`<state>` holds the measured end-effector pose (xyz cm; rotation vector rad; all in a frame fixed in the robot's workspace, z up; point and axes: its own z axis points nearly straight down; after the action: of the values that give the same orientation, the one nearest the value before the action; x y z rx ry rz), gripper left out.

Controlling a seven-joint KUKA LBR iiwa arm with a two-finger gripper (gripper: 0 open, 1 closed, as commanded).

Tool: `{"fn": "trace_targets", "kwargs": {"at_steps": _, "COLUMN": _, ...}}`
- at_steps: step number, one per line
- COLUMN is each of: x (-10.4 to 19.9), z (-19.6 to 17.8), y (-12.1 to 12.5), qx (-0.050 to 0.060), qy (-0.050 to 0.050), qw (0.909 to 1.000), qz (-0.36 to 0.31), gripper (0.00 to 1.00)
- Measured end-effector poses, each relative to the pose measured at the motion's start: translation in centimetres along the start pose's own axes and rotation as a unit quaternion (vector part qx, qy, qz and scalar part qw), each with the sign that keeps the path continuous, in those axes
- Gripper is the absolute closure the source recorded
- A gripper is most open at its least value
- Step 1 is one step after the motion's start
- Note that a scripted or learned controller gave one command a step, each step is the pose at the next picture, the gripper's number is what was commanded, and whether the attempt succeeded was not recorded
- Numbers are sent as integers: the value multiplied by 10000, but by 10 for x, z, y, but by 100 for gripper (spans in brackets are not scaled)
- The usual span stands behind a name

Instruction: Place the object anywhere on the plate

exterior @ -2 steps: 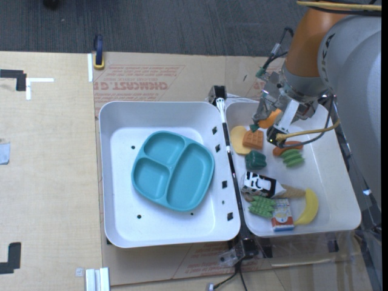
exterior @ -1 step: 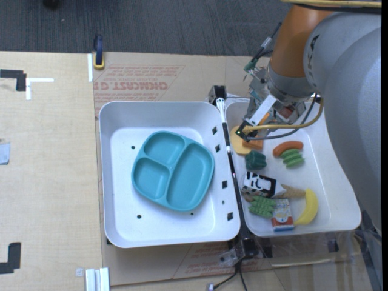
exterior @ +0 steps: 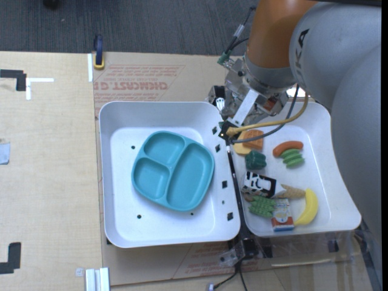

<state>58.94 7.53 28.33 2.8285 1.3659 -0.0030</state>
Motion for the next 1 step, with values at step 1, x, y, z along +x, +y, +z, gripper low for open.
{"fn": "trace_targets", "kwargs": {"at_steps": 1, "x": 38, "z": 16, "y": -72, "qx": 19, "qy": -14, "qw": 9924, "qz": 1227, "gripper": 100}}
